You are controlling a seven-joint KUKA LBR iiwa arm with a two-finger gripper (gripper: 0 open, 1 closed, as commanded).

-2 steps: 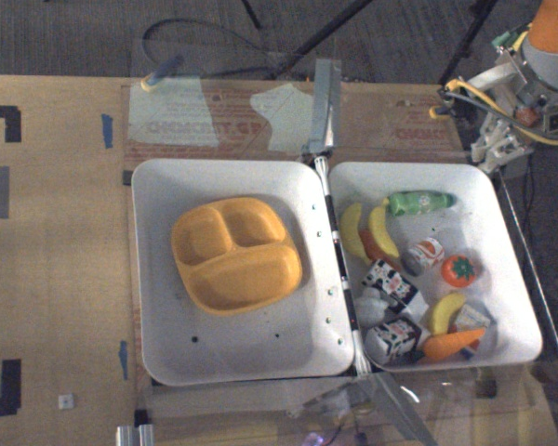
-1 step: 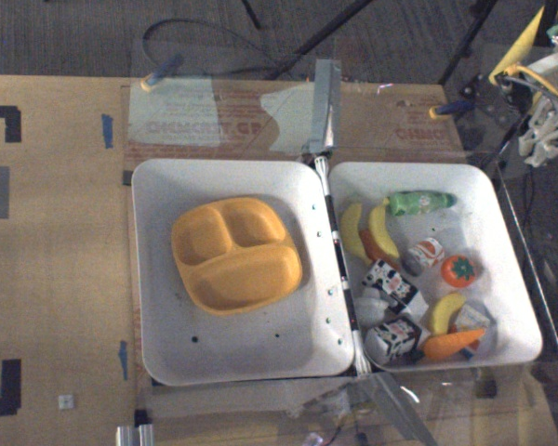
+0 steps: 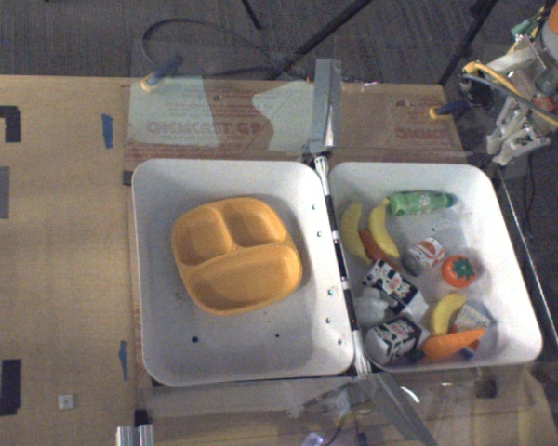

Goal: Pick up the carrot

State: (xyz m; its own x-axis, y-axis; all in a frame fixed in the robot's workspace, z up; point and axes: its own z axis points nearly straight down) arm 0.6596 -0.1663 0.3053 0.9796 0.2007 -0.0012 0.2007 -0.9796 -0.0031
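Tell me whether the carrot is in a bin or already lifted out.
In the bin. The carrot lies flat at the right bin's near edge; the gripper is beyond the bin's far corner.

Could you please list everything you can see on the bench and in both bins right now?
Bins: two, white, side by side on the bench.
Divided plate: one, yellow-orange, in the left bin.
Carrot: one, orange, near edge of the right bin.
Bananas: three, yellow, two at the right bin's left, one above the carrot.
Bottle: one, green, lying at the right bin's far edge.
Tomato: one, red-orange, right bin.
Milk cartons: two, black and white, right bin; second beside the carrot.
Small can: one, white and red, right bin.
Hand: one, pale, above the right bin's far right corner, apart from everything.
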